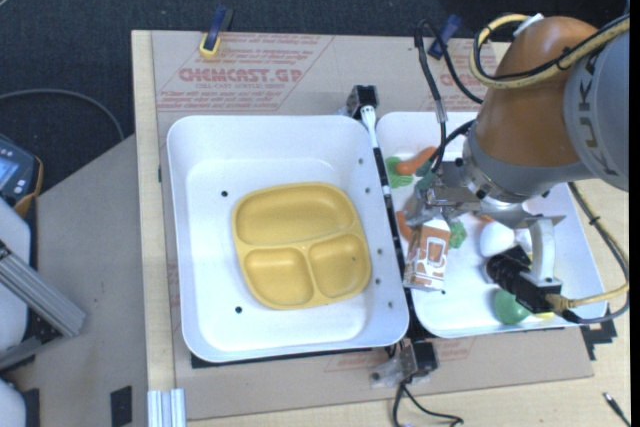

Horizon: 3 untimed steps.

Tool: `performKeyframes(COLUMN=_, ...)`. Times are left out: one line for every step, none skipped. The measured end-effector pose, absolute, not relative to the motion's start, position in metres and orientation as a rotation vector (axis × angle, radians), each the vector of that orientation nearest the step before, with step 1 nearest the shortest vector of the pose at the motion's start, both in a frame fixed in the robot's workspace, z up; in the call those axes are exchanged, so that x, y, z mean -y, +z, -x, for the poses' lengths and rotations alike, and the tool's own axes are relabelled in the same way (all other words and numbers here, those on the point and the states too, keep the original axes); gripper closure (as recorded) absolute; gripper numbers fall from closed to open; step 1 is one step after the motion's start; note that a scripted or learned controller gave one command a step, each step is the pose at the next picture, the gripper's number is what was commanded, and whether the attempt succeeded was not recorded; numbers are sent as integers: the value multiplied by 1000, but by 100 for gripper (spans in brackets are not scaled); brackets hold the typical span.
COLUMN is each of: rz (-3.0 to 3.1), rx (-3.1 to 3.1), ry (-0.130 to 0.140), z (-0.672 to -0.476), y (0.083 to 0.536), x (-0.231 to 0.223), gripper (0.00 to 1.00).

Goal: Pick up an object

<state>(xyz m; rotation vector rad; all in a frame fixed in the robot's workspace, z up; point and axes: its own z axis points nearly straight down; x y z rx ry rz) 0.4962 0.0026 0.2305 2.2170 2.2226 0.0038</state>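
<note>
The grey and orange robot arm (530, 105) reaches in from the right and hangs over the right shallow white plastic bin (455, 307). Its pincer (432, 198) is low over the left side of that bin, close to the wall between the two bins. The arm hides much of it, so one cannot tell if the pincer is open or shut, or if it has hold of anything.

The things to pick up are in the right bin. A small orange and white cardboard box (430, 257) lies tilted, just below the pincer in the picture. A long orange toy shaped like a carrot (418, 158) lies near the bin's top edge. A white round thing (494, 238) lies partly under the arm. A green round thing (512, 309) sits near the bin's lower right corner.

The left shallow white plastic bin (180, 215) has a yellow plastic plate with three sections (300, 245) in its middle. Both bins sit side by side on the brown desk with red print (250, 65).
</note>
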Motion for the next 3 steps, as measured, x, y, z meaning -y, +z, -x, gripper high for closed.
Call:
performKeyframes(rz=-2224, rx=-2222, ry=-4, z=-500, y=214, x=2, gripper=100)
performKeyframes(rz=-2222, rx=-2221, ry=0, z=-502, y=217, x=7, gripper=100)
performKeyframes(rz=-2218, rx=-2221, ry=4, z=-505, y=235, x=4, gripper=100)
